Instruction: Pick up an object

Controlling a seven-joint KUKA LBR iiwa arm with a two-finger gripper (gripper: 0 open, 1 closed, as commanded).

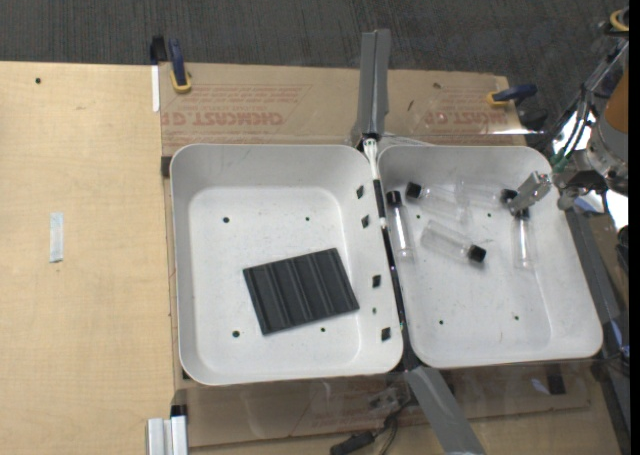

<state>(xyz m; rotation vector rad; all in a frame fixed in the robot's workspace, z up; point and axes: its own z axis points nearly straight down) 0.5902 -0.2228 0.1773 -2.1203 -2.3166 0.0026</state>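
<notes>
The black ribbed pad (300, 291) lay flat on the floor of the left bin (183, 243), slightly skewed, in the half nearer the camera and apart from every wall. In the right bin (500, 355) several clear tubes with black caps were scattered across the far half. One tube (398, 228) lay along the left wall. Another tube (452, 242) lay at a slant near the middle, its cap toward the camera. A third tube (522, 241) lay farther right. The gripper (522, 195) hung low over the far right part of that bin, just above the third tube's far end. Whether it was open, closed or holding anything could not be told. The grey arm (603, 148) reached in from the right edge.
</notes>
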